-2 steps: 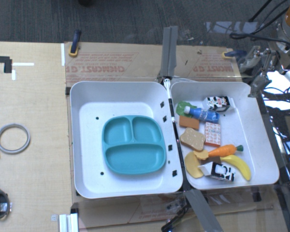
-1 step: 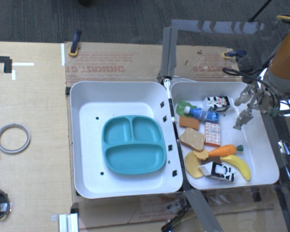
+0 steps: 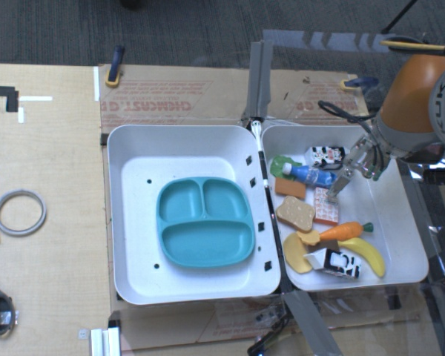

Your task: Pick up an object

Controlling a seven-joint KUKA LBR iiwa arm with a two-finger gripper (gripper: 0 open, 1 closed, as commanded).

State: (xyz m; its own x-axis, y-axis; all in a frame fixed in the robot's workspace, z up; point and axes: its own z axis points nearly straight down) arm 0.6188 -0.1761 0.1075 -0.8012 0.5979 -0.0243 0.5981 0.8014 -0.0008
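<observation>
The two shallow white bins (image 3: 126,221) look like smooth, slightly glossy plastic, and so does the teal divided plate (image 3: 205,222) in the left one. The pale bench top (image 3: 44,147) at far left shows matt wood grain, beside brown printed cardboard (image 3: 170,99).

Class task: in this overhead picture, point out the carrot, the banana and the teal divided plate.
carrot (image 3: 340,232): camera view, middle of its orange body.
banana (image 3: 365,254): camera view, middle of the yellow curve.
teal divided plate (image 3: 205,245): camera view, floor of its large lower compartment.
</observation>
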